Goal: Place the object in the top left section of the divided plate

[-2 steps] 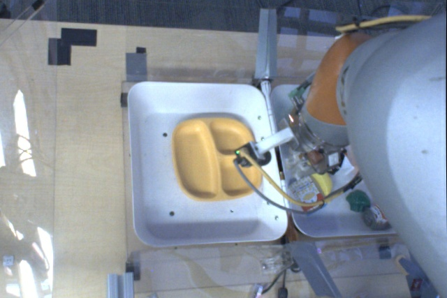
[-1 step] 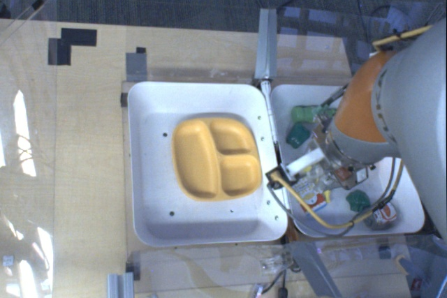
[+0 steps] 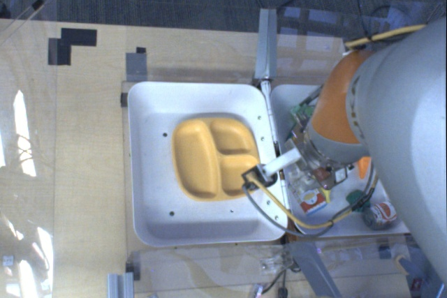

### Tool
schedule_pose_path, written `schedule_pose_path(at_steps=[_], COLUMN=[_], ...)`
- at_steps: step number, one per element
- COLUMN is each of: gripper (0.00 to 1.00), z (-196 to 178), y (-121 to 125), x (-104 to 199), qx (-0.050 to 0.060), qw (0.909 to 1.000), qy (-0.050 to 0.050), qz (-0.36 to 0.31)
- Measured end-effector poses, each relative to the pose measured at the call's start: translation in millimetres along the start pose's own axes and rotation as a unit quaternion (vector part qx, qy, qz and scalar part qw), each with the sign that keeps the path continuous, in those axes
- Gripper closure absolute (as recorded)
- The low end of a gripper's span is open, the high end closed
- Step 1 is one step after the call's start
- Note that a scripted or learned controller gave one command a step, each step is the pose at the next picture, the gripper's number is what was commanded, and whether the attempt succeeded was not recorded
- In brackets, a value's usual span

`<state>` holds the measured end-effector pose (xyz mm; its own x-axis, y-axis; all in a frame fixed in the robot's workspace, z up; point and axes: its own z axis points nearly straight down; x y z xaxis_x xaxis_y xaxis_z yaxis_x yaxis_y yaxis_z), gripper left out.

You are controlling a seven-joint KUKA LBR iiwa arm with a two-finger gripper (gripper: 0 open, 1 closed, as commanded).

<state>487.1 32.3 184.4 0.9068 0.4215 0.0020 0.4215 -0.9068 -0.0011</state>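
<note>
A yellow divided plate (image 3: 202, 158) lies in the left white bin (image 3: 150, 171). It has one long section on its left and two smaller ones on its right, and nothing lies in any of them. My gripper (image 3: 308, 183) hangs low over the near left part of the right bin (image 3: 281, 102), under the grey arm and its orange band (image 3: 334, 112). Just below it sits a small red and white box (image 3: 315, 202). The arm hides much of the right bin.
The right bin also holds an orange piece (image 3: 363, 166), a green item (image 3: 358, 198) and a grey and red rounded object (image 3: 380, 215). A yellow cable (image 3: 276, 204) loops from the wrist over the wall between the bins. Metal brackets stand at the bin corners.
</note>
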Motion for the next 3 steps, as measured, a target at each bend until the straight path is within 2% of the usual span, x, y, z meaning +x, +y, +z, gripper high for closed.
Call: schedule_pose_path(at_steps=[1, 2, 3], gripper=[1.00, 1.00, 0.00], z=[0, 1, 1], y=[-5, -33, -32], x=[16, 15, 15], qx=[0.000, 0.000, 0.000], qw=[0.9960, 0.9856, 0.9857], qy=[0.000, -0.001, -0.001], qz=[-0.089, -0.169, -0.169])
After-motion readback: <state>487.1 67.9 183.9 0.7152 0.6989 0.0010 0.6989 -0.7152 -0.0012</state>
